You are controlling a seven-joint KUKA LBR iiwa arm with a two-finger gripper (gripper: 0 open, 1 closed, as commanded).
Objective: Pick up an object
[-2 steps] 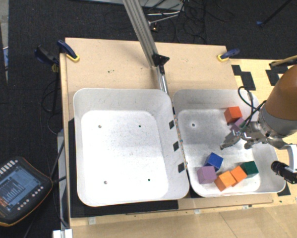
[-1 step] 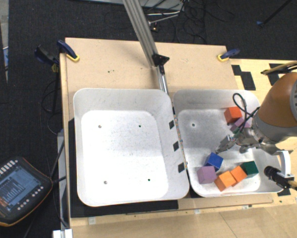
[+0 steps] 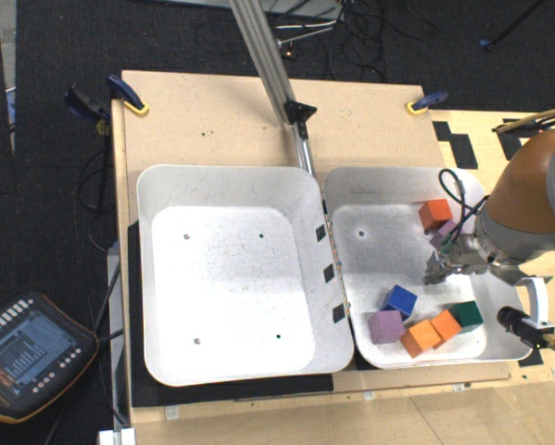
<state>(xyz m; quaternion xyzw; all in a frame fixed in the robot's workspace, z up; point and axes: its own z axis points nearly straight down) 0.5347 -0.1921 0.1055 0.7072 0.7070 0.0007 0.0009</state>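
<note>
The arm (image 3: 527, 202) comes in from the right and bends down over the right-hand bin (image 3: 370, 193), its orange band showing broad and round above the grey wrist. The wrist is turned downward and a little to the left, so the gripper (image 3: 437, 269) hangs low inside the bin, close to its floor. From here I cannot tell whether it is spread or pressed together; the tip is a dark, blurred shape, and nothing can be seen pinched in it.

Just above the gripper, toward the far side of the bin, sits an orange block (image 3: 435, 214), with a small pinkish piece (image 3: 443, 231) between it and the tool, very near the tip. Below the gripper and slightly to its left is a blue block (image 3: 400, 300). Further below that lies a purple block (image 3: 385, 326), touching or nearly touching the blue one. Beside it, more directly under the gripper, is a second orange block (image 3: 422, 335), and a green block (image 3: 465, 316) rests against that one on the side nearer the arm's base.

Well off to the gripper's left is the other white bin (image 3: 166, 193).
</note>
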